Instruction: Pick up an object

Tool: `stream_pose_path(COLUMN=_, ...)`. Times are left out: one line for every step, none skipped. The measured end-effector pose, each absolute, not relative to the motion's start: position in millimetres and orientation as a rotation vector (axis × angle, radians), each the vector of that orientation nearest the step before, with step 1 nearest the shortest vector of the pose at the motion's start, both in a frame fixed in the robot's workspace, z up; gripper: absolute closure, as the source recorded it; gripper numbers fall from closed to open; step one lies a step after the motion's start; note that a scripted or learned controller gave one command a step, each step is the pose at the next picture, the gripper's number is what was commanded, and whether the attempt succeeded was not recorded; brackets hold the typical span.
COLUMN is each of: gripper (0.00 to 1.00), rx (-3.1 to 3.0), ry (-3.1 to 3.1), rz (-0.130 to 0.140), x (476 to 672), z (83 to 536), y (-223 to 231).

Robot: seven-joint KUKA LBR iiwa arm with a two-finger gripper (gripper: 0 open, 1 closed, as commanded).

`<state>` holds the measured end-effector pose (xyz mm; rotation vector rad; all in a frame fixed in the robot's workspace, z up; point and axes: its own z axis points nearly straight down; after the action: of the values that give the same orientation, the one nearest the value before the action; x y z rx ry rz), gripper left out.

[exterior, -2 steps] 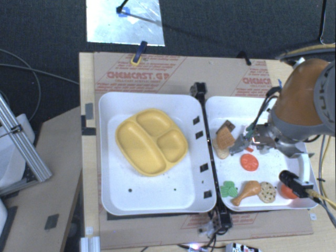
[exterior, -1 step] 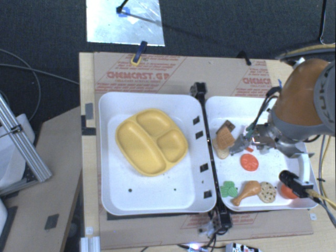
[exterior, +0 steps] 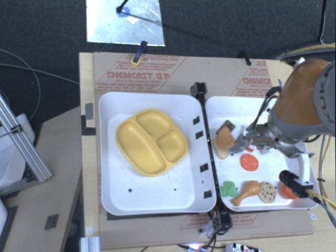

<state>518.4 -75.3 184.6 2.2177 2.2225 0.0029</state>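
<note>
My gripper hangs low over the middle of the right bin, reaching in from the right. Just to its left lies a tan and brown toy bread piece, very close to the gripper tip; I cannot tell whether they touch. A red tomato slice lies just below the gripper. Along the bin's front edge sit a green leafy piece, a chicken drumstick, a speckled cookie and a partly hidden red-orange piece.
The left bin holds a yellow divided plate. A black divider with clips runs between the bins. The arm's orange-banded body looms over the right bin's far right side.
</note>
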Motion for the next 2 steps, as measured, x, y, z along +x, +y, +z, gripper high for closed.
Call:
stream_pose_path(gripper=0.00, rx=2.218, ry=2.222, rz=0.003, x=518.4, z=184.6, y=-75.3)
stream_pose_path(gripper=0.00, rx=2.218, ry=2.222, rz=0.003, x=518.4, z=184.6, y=-75.3)
